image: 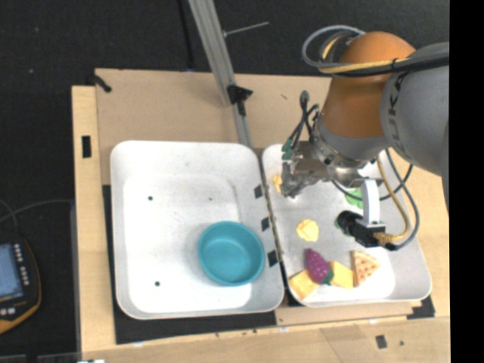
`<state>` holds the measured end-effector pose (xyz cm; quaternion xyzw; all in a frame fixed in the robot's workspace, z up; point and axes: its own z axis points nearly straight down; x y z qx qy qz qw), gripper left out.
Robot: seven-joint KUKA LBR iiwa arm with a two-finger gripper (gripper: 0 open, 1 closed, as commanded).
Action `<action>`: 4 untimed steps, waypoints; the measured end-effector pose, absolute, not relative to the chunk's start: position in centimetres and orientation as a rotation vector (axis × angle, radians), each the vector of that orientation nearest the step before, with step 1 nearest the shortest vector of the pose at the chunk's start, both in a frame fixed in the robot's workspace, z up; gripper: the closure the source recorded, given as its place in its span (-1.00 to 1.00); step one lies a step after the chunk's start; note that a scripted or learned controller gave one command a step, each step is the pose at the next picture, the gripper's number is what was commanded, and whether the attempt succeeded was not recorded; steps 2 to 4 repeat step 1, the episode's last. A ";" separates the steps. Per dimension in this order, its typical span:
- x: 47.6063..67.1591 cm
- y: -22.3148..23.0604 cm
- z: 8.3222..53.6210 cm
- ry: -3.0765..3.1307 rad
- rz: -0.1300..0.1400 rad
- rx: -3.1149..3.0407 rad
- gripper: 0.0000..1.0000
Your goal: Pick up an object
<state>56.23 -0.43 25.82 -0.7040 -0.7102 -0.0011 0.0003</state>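
Right bin [404,267]: white, shallow, on tabletop [166,104]; small toy food pieces inside, listed below.
Lump [307,230]: pale yellow, rounded, mid-bin, apart from the rest.
Purple piece [318,265]: knobbly, dark magenta, near front wall, touching block.
Block [302,283]: yellow, at front left corner of right bin.
Wedge [342,276]: yellow, just right of purple piece.
Slice [364,266]: triangle with orange crust, pale face, red dots; beside wedge.
Green piece [353,197]: bright green, largely hidden under the wrist; shape not discernible.
Yellow bit [277,181]: small, at left rim of right bin, just beside end effector [291,184]; held or not, cannot tell.
Left bin [166,203]: blue bowl [231,253], upright, near front right corner.
Arm [359,97]: entering from right, orange band uppermost, wrist bent down over back left part of right bin.
End effector: low, close to left rim of right bin; apart or together, cannot tell.
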 end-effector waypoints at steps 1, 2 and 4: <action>56.3 4.9 26.4 -2.231 -0.004 -2.211 1.00; 56.3 4.9 26.4 -2.231 -0.004 -2.211 1.00; 56.3 4.9 26.4 -2.231 -0.004 -2.211 1.00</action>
